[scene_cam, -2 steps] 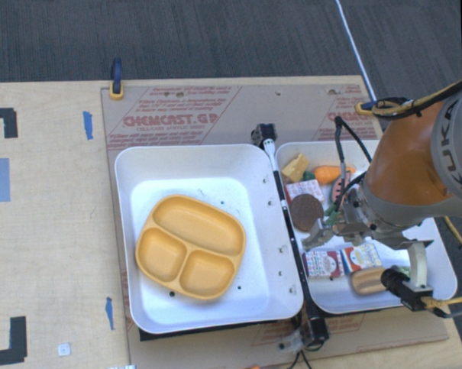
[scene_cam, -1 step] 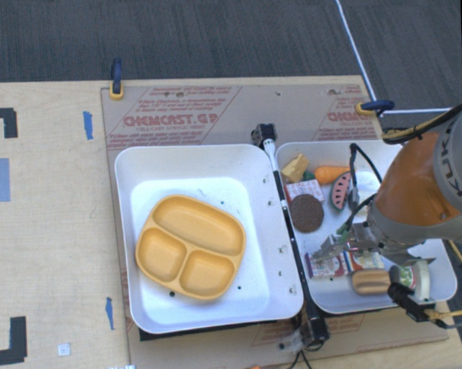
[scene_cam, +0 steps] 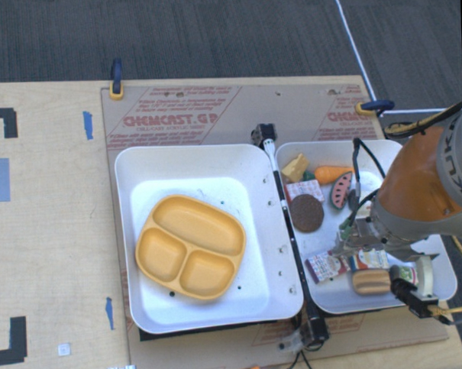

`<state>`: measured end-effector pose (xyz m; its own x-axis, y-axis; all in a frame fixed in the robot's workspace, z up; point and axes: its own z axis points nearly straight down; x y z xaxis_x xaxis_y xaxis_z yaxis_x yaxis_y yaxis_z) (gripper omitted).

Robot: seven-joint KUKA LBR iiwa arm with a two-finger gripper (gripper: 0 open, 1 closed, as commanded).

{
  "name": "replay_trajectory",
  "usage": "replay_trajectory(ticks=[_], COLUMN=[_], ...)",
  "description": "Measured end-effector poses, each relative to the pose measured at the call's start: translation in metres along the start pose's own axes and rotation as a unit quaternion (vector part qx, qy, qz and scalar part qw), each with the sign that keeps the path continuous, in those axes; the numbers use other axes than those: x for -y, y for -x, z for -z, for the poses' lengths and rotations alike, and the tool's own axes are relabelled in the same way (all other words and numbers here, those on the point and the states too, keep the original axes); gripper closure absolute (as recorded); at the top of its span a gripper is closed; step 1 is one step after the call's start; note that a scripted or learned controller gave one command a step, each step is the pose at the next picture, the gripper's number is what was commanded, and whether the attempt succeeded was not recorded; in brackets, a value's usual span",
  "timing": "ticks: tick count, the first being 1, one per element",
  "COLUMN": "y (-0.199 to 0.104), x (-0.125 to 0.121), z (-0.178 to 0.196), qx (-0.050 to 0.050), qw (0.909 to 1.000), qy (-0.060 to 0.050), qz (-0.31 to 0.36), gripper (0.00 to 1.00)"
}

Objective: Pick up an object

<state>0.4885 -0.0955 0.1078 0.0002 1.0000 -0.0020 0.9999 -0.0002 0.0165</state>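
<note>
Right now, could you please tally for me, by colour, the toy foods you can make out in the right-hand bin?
Yellow: 1, the cheese wedge
Orange: 1, the carrot
Brown: 2, the round cookie and the hot dog bun
Red and green: 1, the watermelon slice
White packets with print: 2, one by the cookie, one by the bun
Total: 7; the arm hides more.

Red print reading "CHEMCAST GP" repeats across the brown protective sheet [scene_cam: 174, 113] under the bins; its smaller lines are too small to read.
</note>
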Motion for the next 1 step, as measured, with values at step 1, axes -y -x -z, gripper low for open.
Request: replay_trajectory(ticks=[1], y=[-0.0001], x=[0.0002], z=[-0.0001], qx=[0.000], qw=[1.0000], qy=[0.000], qz=[0.000], gripper=[0.00])
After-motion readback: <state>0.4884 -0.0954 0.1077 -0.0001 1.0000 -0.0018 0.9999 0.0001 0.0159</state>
